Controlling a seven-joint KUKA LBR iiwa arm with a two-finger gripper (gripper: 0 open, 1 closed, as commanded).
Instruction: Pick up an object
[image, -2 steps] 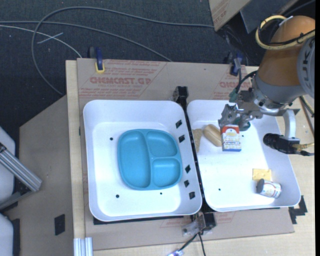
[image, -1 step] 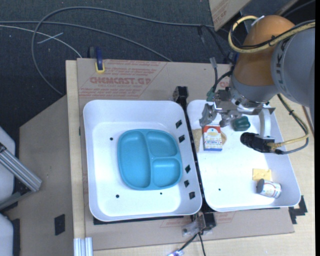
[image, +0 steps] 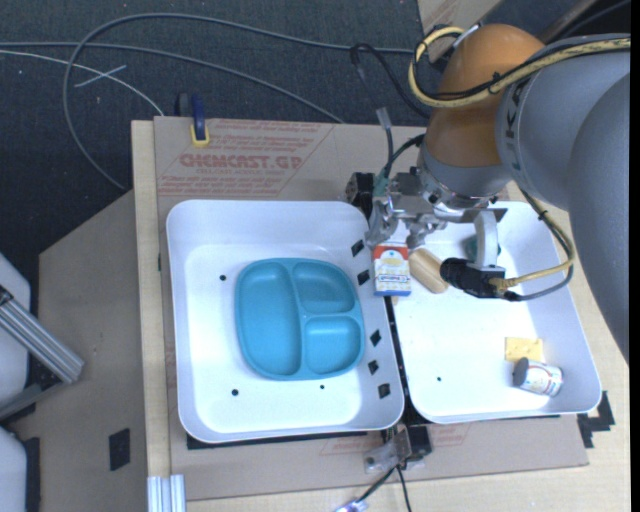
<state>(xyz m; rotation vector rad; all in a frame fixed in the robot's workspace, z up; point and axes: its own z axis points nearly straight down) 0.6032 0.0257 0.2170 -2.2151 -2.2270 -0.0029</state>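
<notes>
both white bins (image: 200, 330) smooth glossy plastic. divided blue plate (image: 298, 318) matt plastic, soft sheen. board under the bins (image: 250, 150) printed brown cardboard, dull. arm's orange band (image: 480, 80) glossy, grey shell (image: 580, 120) satin smooth.

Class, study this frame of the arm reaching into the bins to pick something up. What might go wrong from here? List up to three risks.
1. The gripper is above a small carton that sits against the wall between the bins, so a finger may strike the wall.
2. A tan cylinder lies beside the carton and could be knocked aside or caught along with it.
3. A black and yellow cable hangs low over the right bin and might snag.
</notes>
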